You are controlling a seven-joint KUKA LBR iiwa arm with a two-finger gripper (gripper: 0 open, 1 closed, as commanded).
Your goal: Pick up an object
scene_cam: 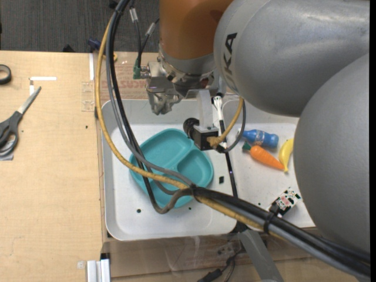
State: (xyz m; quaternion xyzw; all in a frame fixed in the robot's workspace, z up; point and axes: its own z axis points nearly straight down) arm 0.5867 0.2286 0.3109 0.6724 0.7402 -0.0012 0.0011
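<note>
One careful descent should centre my gripper (160, 106), fingers' state untellable from here, over the teal dish (170, 163) rim.

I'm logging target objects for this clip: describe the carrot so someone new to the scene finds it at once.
Start at the white bin holding the teal divided dish, then move to the bin on its right. The carrot lies there, just below a blue bottle and left of a yellow banana. It alone is orange and tapered, with a green tip.
</note>
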